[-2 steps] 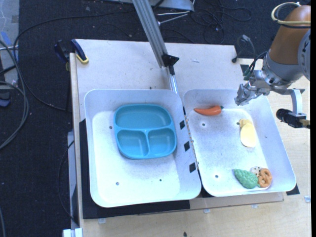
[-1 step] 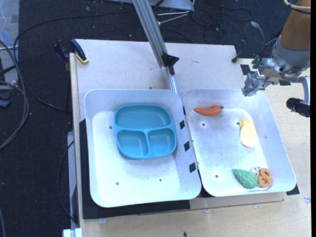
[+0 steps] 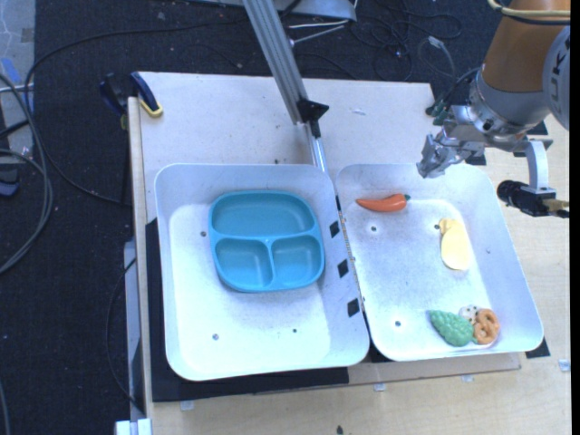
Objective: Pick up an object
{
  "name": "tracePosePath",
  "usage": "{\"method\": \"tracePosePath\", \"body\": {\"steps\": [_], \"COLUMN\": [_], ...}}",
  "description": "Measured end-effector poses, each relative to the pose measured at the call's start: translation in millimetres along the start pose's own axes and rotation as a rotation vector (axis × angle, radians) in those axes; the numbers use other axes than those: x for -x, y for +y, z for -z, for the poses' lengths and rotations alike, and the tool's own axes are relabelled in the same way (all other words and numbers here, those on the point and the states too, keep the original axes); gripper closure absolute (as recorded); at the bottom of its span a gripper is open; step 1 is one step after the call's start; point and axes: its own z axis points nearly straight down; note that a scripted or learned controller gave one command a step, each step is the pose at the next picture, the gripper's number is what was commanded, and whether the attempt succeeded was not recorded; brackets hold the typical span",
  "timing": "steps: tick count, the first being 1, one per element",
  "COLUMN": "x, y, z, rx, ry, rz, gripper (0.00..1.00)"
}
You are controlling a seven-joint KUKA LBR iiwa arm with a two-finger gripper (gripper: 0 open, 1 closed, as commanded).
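Note:
In the right bin [image 3: 412, 270] lie an orange-red carrot-like toy [image 3: 382, 203] near the far rim, a pale yellow piece [image 3: 455, 245] at the right, and a green toy [image 3: 451, 327] beside an orange pretzel shape [image 3: 486, 325] at the near right corner. My gripper [image 3: 435, 162] hangs over the far right rim of that bin, up and to the right of the carrot, above the yellow piece. Nothing shows between its fingers.
The left bin [image 3: 181, 333] holds a blue divided plate [image 3: 266, 240]. A slanted metal pole [image 3: 281, 57] runs from the top down to the gap between the bins. Cables lie on the dark floor around the bench.

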Motion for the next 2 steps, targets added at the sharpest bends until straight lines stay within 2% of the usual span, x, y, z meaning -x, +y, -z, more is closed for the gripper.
{"method": "tracePosePath", "body": {"steps": [1, 2], "x": [-54, -112], "y": [-11, -24], "z": [5, -7], "rx": [-0.002, -0.004], "ry": [0.0, 0.0], "rz": [0.0, 0.0], "gripper": [1.0, 1.0]}}
